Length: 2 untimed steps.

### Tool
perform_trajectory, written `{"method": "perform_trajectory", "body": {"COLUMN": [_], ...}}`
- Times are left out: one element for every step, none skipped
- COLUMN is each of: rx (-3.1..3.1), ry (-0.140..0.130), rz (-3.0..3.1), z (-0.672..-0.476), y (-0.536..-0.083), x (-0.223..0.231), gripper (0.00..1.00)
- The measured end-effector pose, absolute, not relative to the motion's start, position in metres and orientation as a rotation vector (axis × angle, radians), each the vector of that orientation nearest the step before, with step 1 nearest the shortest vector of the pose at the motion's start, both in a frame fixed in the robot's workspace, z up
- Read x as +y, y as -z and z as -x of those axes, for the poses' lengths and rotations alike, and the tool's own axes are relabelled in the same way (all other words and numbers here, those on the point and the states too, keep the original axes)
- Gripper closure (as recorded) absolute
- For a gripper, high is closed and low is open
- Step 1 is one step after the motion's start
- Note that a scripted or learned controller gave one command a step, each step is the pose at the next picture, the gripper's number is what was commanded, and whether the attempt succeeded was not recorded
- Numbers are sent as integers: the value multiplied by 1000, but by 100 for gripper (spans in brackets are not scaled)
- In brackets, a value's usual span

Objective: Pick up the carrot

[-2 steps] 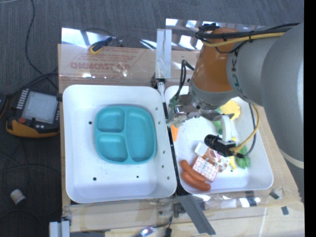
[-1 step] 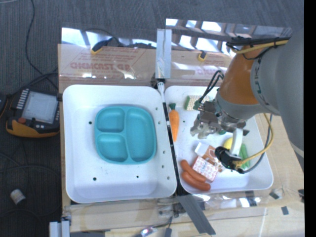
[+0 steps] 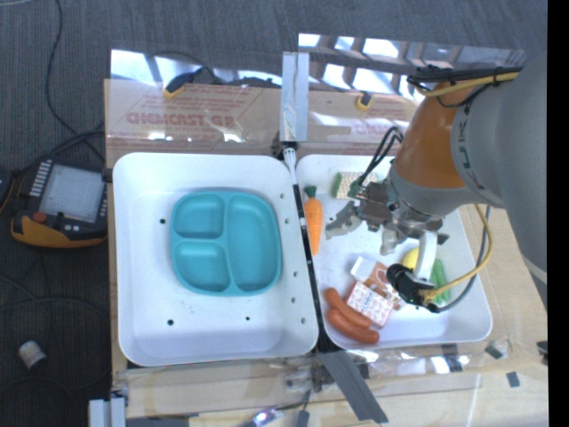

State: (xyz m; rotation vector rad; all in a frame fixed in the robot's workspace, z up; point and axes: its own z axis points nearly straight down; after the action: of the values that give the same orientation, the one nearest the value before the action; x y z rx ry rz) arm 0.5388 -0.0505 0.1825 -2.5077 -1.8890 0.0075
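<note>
Red lettering on the cardboard [image 3: 191, 118] behind the bins is too washed out to read. Dark carpet [image 3: 53, 52] lies all round, and a teach pendant [image 3: 62, 201] sits at nine o'clock. The carrot [image 3: 313, 223] lies upright against the right bin's [image 3: 480, 314] left wall. The gripper [image 3: 348, 221] hovers just beside it, fingers spread, grasping nothing

A robotics lab: grey carpet [image 3: 133, 16] with loose cables [image 3: 53, 25]; a teach pendant [image 3: 58, 205] (orange-edged) lies beside the bins [image 3: 133, 265].
</note>
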Motion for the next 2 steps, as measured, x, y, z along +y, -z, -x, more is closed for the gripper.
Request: {"method": "perform_trajectory", "body": {"rx": [-2046,-2174], "ry": [-6,-8], "rz": [2382,2270], "z": [-576,-663], "y": [-201,-197], "x": [13,-41], "gripper": [0,0]}}
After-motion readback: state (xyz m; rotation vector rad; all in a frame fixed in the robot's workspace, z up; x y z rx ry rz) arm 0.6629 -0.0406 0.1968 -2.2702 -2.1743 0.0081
